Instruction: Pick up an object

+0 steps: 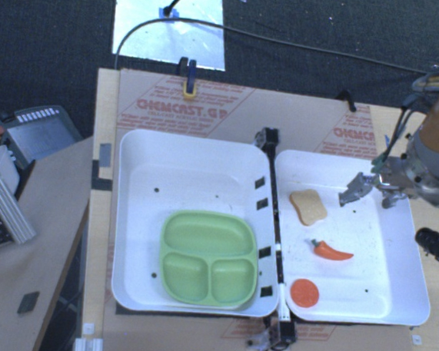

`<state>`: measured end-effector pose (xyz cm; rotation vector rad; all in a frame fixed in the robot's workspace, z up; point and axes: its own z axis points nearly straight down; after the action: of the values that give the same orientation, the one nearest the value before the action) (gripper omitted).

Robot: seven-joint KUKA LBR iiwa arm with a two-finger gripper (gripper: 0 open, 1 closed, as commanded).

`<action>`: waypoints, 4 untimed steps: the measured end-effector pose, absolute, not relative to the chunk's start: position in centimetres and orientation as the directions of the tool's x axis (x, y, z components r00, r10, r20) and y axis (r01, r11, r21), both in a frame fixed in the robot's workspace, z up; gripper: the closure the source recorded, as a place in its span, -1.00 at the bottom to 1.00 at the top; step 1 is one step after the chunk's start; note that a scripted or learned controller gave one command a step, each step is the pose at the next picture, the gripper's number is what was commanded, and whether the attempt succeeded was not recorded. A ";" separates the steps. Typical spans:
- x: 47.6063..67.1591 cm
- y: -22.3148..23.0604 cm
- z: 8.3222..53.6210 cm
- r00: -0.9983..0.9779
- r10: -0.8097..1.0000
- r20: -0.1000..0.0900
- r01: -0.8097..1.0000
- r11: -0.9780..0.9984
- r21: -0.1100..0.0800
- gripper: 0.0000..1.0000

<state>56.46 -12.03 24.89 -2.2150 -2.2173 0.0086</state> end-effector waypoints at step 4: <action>56.7 -12.7 9.4 -0.001 1.000 0.001 1.000 0.001 -0.003 -1.00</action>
<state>56.71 -12.74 9.35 -2.2191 -2.2204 0.0024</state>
